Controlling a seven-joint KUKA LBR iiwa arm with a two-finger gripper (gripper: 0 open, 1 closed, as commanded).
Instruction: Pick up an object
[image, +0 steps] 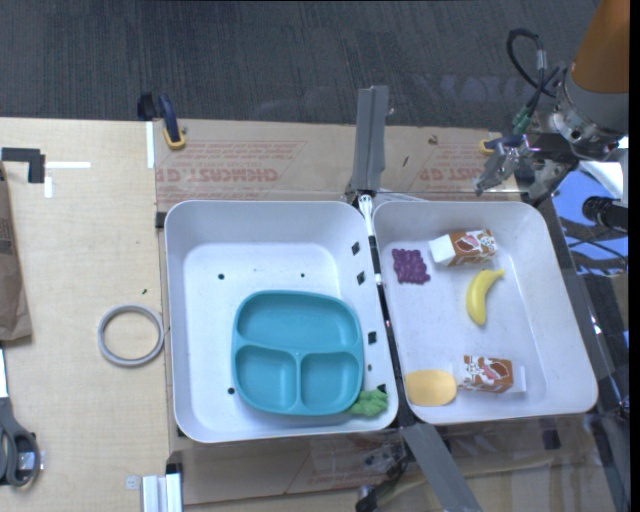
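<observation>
Right now I am hovering my gripper above the far right corner of the right bin, outside its rim and clamped on nothing; I cannot tell how it is set from this angle. Nothing is picked yet, so I am choosing a target. The right bin is offering a yellow banana near its middle, a purple bunch of grapes by the divider, a small carton just beside the grapes, a second carton lying near the front, and a round yellow piece touching it. The left bin is holding a blue divided plate with a green item at its corner. To my mind the banana is the best bet: it is lying apart from its neighbours. I am planning to come straight down over its middle, closing across its narrow width, not along its curve.
</observation>
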